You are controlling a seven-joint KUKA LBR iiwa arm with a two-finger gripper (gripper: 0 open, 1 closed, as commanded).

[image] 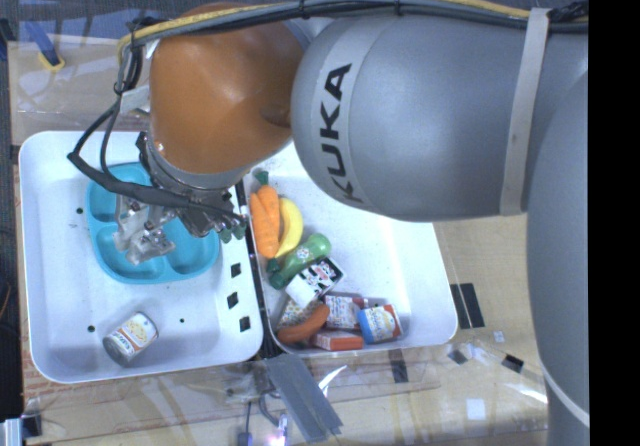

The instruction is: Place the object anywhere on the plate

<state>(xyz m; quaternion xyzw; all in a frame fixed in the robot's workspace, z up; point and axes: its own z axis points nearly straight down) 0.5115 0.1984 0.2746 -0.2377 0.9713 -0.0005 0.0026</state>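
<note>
Arm (400, 104) enters from the right, orange band over the divide between the bins; gripper (148, 239) hangs over the blue plate (200, 252) in the left bin (40, 234); whether the jaws stand open or closed cannot be told, as the metal parts blur against the plate, and no object is seen between them; can (130, 337) lies on its side on the left bin floor, below the jaws and well apart from them, off the plate; to the right of the jaws, in the right bin (425, 264), lie carrot (265, 219), banana (291, 224) touching it, and green item (300, 259) just below; small packets (345, 319) are piled further down
</note>
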